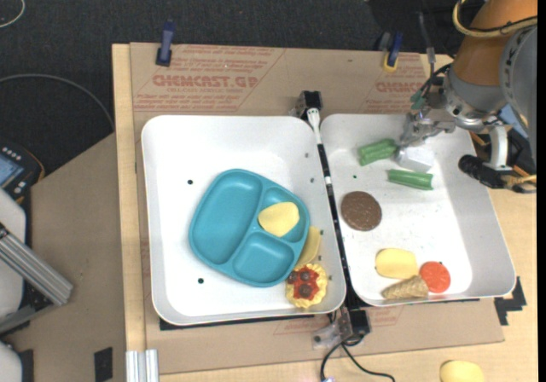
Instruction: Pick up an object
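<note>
- The gripper hangs in the upper part of the right bin, in the upper right of the frame; from here I cannot tell whether it is apart or together, and nothing shows clamped in it.
- Closest to it are two green pieces, smooth and elongated like plastic pods: one green piece just left of the gripper, a second green piece just below it, both lying flat on the bin floor.
- Lower in that bin sits one flat brown disc, round and matte, near the divider.
- Along the bottom edge: one rounded yellow lump, one red-orange round piece, and one tan ridged cone lying on its side, touching or nearly touching the lump and the red piece.
- The left bin holds one glossy teal sectioned plate, tilted across the middle, with one pale yellow rounded piece in its upper right compartment.
- Below the plate's right edge lies one small yellow-and-red item; a yellow curved strip peeks out beside the plate.
- Both bins are white, shallow, with rounded corners.
</note>
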Robot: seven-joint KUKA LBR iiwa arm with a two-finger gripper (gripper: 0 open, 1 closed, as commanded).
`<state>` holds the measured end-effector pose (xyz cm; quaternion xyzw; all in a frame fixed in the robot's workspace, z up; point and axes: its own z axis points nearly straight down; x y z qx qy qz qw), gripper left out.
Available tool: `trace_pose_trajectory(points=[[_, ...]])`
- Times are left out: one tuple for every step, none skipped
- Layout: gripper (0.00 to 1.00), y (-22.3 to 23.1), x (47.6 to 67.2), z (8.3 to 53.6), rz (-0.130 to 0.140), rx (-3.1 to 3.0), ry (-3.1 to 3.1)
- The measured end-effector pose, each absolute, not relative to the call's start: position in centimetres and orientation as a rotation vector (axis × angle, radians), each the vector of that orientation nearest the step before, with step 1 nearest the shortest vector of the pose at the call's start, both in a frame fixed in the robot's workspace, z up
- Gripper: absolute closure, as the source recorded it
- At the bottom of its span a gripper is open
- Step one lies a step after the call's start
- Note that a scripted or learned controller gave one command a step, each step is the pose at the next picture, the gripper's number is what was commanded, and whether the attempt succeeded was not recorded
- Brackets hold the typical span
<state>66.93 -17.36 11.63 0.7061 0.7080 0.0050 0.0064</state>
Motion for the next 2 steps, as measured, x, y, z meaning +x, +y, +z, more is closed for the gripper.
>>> trace_pose_trajectory(points=[[1.0, -17.5, 66.8, 12.4, 0.012, 2.211, 2.214], [1.0, -12.9, 66.8, 39.8, 0.017, 2.206, 2.214]])
